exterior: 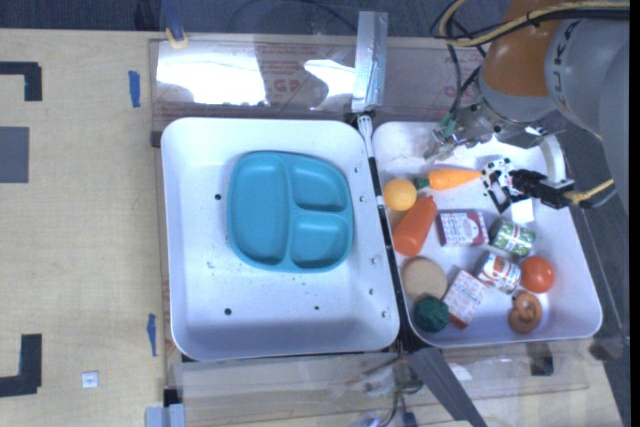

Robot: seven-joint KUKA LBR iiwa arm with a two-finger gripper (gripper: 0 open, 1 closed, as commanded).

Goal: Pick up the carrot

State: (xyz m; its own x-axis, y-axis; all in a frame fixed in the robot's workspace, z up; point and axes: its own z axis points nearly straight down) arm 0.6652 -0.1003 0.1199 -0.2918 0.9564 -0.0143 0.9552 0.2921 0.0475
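1. Overhead, the carrot [453, 179] lay across the back of the right bin [585, 300], just beside a yellow ball [400, 193].
2. There the gripper [452, 132] hung just behind it; I could not tell its opening.
3. Ideally, it should straddle the carrot's middle, clear of the orange bottle [414, 224].

Small orange carrot [453, 179] lies open from above, bare white floor behind it toward the far wall, but yellow round fruit [399, 194], orange bottle-shaped thing [414, 225] and small red-white packet [460, 229] crowd its near side.
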